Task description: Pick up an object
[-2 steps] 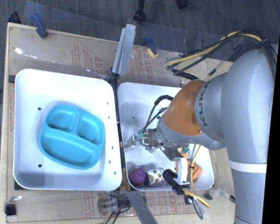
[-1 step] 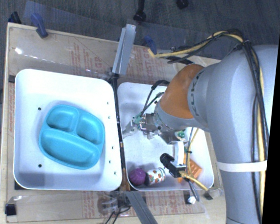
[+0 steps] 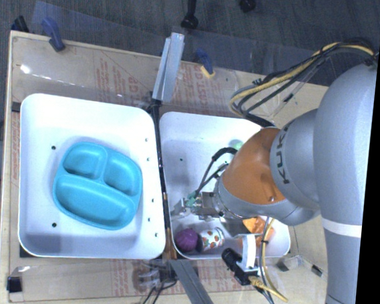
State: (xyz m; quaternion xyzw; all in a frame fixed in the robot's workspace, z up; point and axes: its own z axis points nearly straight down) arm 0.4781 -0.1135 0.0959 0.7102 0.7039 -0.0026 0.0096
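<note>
Your arm (image 3: pixel 323 161) hangs over the right bin (image 3: pixel 178 140), likely seeking the purple ball (image 3: pixel 186 238) — claw (image 3: pixel 195 205) state I cannot tell.

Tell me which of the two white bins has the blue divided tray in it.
The left bin holds the blue tray. The right bin instead has small items, including a purple ball, with the arm over it.

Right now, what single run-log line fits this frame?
arm: over right white bin | gripper: low, fingers unclear | nearby: round purple object, small printed can | left white bin: blue divided tray
</note>
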